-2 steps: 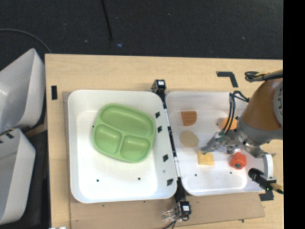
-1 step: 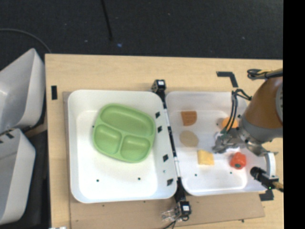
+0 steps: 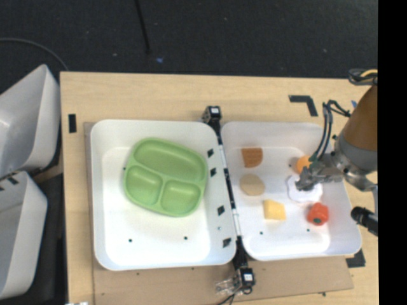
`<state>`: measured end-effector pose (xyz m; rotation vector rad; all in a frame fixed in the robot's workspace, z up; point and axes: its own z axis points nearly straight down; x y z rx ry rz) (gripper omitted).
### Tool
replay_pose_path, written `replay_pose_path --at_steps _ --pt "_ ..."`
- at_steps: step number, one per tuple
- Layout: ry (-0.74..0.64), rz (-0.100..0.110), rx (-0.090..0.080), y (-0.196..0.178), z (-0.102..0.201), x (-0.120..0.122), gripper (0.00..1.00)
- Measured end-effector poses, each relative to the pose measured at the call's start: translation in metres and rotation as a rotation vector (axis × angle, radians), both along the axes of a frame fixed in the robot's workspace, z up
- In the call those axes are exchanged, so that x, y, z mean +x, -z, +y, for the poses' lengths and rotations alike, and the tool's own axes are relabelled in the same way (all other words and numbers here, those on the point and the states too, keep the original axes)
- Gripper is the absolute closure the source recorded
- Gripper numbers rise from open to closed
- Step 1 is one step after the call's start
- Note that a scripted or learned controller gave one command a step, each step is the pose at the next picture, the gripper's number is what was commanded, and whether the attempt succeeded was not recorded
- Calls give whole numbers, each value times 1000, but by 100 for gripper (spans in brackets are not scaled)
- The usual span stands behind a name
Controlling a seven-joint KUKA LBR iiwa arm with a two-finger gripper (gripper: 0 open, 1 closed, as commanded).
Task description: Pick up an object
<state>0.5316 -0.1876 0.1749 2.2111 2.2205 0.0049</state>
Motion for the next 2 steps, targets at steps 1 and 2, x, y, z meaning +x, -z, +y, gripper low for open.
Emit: replay_pose_path --at_steps 1,2 --pt "1 2 1 -41 -2 1 100" --pt "-3 5 4 -39 54 26 100"
